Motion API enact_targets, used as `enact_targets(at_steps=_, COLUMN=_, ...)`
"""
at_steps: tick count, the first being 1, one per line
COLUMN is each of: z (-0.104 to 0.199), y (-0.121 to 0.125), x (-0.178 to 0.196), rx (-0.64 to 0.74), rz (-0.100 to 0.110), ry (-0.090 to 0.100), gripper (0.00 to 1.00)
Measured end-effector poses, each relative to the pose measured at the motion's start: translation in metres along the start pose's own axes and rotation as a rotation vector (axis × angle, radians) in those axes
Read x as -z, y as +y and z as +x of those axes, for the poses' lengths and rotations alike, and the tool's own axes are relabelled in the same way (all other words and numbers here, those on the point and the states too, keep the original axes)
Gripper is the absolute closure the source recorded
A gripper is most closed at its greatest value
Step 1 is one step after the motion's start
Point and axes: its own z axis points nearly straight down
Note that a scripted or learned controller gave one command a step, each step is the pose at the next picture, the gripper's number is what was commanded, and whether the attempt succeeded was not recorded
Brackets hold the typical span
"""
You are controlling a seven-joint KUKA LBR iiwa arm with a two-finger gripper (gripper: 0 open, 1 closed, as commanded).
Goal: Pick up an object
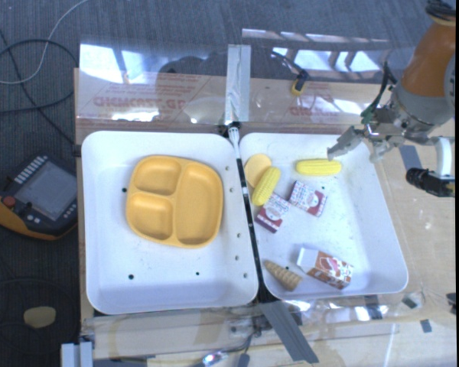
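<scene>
Nothing is lifted yet: your end effector (350, 142) hovers near the corn cob (318, 167) lying in the right bin (390, 235); you cannot tell its opening.

We note faint reddish mirrored lettering on the clear plastic sheet (161, 98) behind the bins; it is too blurred to read. The small red-and-white cartons (307, 197) in the right white bin (382, 228) carry printing we cannot resolve. No other text legible.
</scene>
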Motion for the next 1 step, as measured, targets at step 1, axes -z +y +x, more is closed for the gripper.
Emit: enact_targets(at_steps=1, z=0.0659, y=-0.0013, x=-0.1185, rx=0.083, rz=-0.001, ry=-0.002, gripper=0.0)
